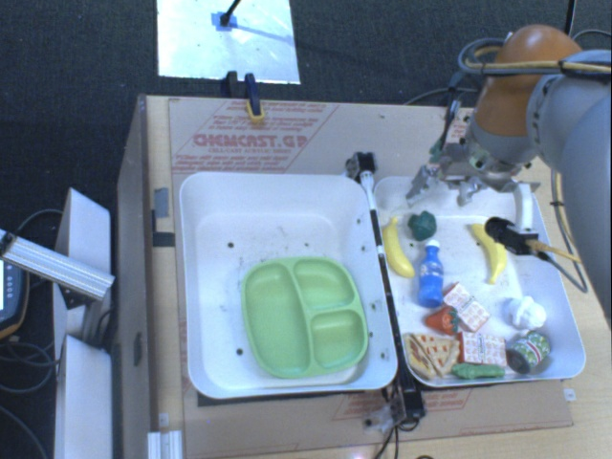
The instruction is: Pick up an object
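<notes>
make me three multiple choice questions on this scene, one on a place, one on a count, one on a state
1. Where does the green divided plate lie?
A. in the left bin
B. in the right bin
C. on the floor

2. How many bananas lie in the right bin?
A. none
B. two
C. four

3. How does the blue bottle rest?
A. upright on its base
B. lying on its side
C. held in the pincer

Answers:
1. A, it sits on the floor of the left bin.
2. B, one banana lies left of the bottle and another banana right of it.
3. B, its length lies flat on the bin floor, with the pincer well above it.
</notes>
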Action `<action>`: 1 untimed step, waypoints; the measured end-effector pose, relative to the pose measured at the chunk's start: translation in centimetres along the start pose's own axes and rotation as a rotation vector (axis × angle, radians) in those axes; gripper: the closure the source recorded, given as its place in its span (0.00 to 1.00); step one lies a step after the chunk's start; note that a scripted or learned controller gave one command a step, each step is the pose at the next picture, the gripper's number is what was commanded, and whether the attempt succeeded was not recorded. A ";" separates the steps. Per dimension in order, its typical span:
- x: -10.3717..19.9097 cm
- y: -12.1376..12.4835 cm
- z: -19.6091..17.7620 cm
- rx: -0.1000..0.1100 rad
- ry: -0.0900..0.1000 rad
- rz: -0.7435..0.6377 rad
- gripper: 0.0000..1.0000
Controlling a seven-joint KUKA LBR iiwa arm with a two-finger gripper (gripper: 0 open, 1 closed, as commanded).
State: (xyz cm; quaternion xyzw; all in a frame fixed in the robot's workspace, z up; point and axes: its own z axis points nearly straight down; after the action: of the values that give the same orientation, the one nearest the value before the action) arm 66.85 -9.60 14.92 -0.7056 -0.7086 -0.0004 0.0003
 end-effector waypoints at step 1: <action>-2.1 0.0 1.1 -0.002 -0.002 0.003 0.00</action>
State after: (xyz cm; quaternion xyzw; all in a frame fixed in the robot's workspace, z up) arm 66.89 -11.65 13.83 -0.7067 -0.7075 -0.0003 -0.0010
